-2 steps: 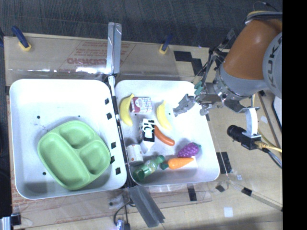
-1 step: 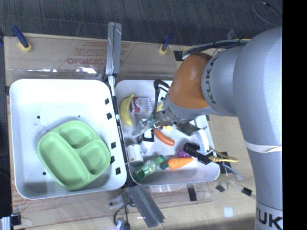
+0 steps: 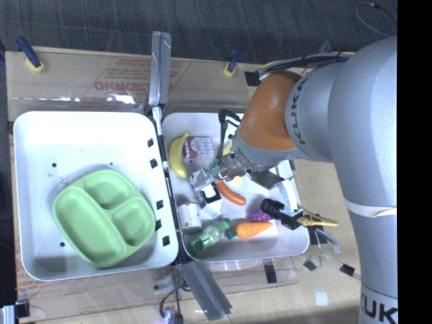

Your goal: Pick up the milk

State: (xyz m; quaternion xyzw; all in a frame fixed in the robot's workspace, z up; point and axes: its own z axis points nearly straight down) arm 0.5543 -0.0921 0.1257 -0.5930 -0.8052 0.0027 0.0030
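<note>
The milk (image 3: 198, 147), a small white carton with a dark red label, lies at the back of the right bin (image 3: 290, 248), next to a yellow banana (image 3: 177, 156). My gripper (image 3: 206, 179) hangs low over the middle of that bin, just in front of the carton and a little to its right. Nothing is visibly held. The grey arm with its orange band (image 3: 270, 113) covers the bin's back right part.
Around the gripper lie an orange-red sausage (image 3: 231, 194), a carrot (image 3: 253, 229), purple grapes (image 3: 260, 216), a green bottle (image 3: 208, 236) and a white cup (image 3: 189, 216). The left bin (image 3: 40, 133) holds a green divided plate (image 3: 104, 214).
</note>
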